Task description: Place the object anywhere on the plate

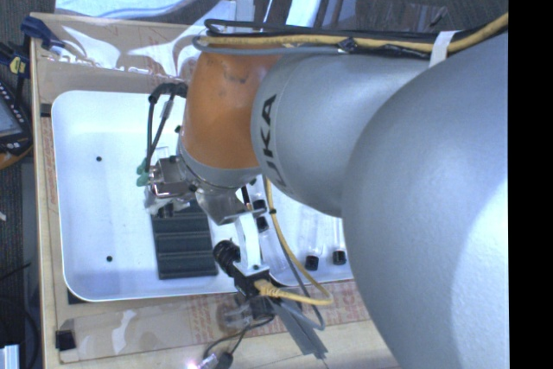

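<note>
**Desk:** What do you have on the feed?

**Operator:** Mostly arm point(406, 186). I see its grey casing reaching in from the counter's right edge and covering most of that side. The orange band point(220, 117) sits over the middle of the counter.

**Desk:** And the claw?

**Operator:** The claw point(185, 248) is the dark ribbed block under the wrist. I see it low over the left bin point(86, 186), toward the corner of that bin nearest the counter's bottom edge. I can't tell whether it is released or clenched, because I am looking down on its back.

**Desk:** Where is the object?

**Operator:** I can't tell. The arm hides much of both bins, so I cannot place the object or the plate. The bare floor of the left bin that I can see has two small dark dots point(98, 158), well apart from each other.

**Desk:** Anything of the right bin?

**Operator:** A strip of the right bin point(324, 238) shows beside the wrist, with two small black pieces point(311, 261) near its bottom rim. They are too small for me to name.

**Desk:** Cables?

**Operator:** A yellow cable point(346, 41) runs along the arm near the counter's top edge. Black leads point(160, 117) loop down the left of the orange band to a small green fitting point(141, 177). Another yellow cable point(294, 298) trails across the bare counter point(130, 333) by its bottom edge.
</note>
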You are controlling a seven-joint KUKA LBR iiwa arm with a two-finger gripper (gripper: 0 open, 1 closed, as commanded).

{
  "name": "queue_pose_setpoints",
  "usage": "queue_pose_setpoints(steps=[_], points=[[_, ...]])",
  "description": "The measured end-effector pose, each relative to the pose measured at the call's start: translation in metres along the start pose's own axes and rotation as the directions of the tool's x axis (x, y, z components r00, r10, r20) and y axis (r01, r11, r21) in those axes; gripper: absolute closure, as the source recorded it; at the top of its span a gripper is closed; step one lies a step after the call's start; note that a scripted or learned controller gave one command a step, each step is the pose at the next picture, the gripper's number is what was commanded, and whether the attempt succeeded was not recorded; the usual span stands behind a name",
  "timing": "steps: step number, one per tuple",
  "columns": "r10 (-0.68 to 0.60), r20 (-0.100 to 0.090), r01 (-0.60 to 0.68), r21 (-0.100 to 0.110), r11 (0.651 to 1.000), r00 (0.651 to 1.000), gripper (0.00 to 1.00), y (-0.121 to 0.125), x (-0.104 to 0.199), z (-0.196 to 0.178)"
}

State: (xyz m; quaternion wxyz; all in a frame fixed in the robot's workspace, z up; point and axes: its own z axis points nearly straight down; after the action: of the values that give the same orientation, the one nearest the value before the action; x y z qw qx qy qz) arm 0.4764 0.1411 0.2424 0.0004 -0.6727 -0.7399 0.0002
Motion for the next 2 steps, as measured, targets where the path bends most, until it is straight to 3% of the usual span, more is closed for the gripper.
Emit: queue_pose_setpoints(steps=[1, 2], points=[[0.242, 0.002, -0.242, 0.004, 0.970, 0.970, 1.00, 0.029, 0.052, 0.041], [0.233, 0.001, -0.233, 0.004, 0.973, 0.973, 1.00, 0.059, 0.018, -0.010]])
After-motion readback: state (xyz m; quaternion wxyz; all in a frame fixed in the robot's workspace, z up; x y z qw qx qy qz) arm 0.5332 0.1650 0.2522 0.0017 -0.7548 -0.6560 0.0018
